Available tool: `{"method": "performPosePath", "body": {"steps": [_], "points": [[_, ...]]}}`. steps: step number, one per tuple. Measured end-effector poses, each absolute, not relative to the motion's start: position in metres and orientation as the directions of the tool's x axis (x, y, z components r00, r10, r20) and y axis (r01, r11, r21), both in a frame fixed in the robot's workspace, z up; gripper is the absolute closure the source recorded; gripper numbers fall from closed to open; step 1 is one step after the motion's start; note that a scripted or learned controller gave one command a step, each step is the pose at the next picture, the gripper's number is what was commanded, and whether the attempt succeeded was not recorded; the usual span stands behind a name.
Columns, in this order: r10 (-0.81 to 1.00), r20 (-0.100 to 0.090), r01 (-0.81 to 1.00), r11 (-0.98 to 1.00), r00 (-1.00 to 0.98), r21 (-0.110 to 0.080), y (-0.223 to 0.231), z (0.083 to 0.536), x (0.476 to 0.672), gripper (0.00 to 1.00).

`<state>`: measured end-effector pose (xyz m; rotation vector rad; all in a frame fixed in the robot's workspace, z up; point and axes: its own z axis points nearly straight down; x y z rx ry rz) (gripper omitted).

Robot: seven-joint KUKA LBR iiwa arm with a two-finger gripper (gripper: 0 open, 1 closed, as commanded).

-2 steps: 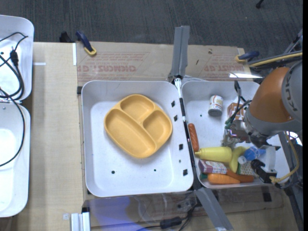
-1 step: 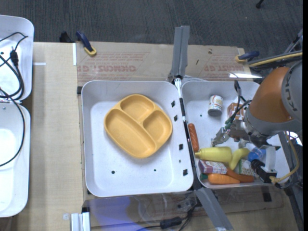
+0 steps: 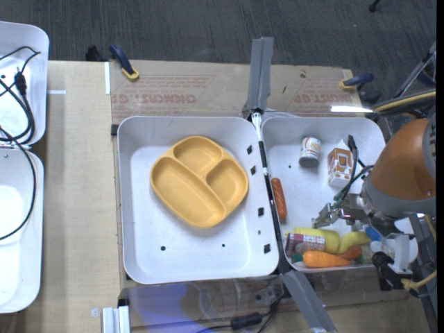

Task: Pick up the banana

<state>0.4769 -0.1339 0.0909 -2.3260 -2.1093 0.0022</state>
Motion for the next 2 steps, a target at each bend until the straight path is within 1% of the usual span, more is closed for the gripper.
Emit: {"method": "performPosePath", "body": {"steps": [1,2], "points": [[0.999,0.003,0.999,-0.055,0.055,-0.002,-0.1648,0.0914,0.4776,0.00],[0.999,0.002,0.999,-0.036,0.036,-0.001,-0.1644,0.0914,0.4774,0.00]]}}
